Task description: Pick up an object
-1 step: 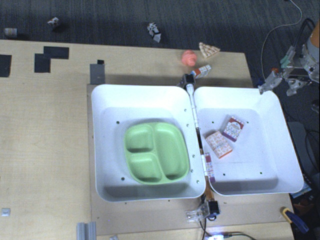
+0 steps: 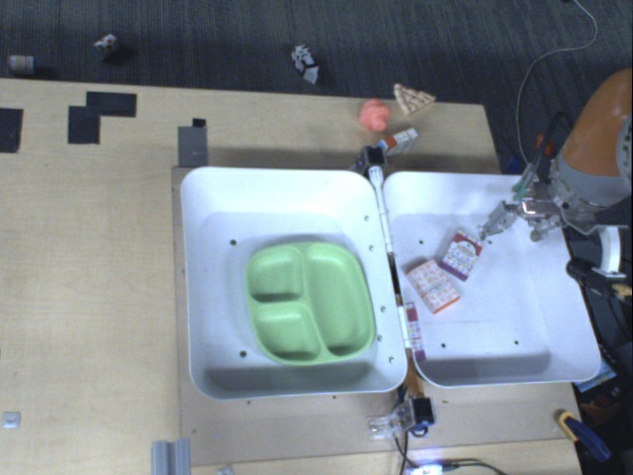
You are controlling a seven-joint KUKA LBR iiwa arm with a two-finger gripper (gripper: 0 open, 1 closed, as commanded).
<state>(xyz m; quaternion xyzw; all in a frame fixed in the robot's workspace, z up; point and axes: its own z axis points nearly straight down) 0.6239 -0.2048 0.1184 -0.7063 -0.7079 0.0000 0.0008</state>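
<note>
Two small packets (image 2: pixel 447 271) lie just beside the claw (image 2: pixel 495 224).

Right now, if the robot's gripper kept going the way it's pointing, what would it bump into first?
Probably the small patterned packet, which lies just beyond the gripper in the right bin. Height is hard to judge from above.

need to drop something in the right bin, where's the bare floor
Bare floor lies in the right white bin along its near wall and right side. The two small patterned packets crowd its left centre, with the gripper just beyond. The green divided tray fills the left white bin.
</note>
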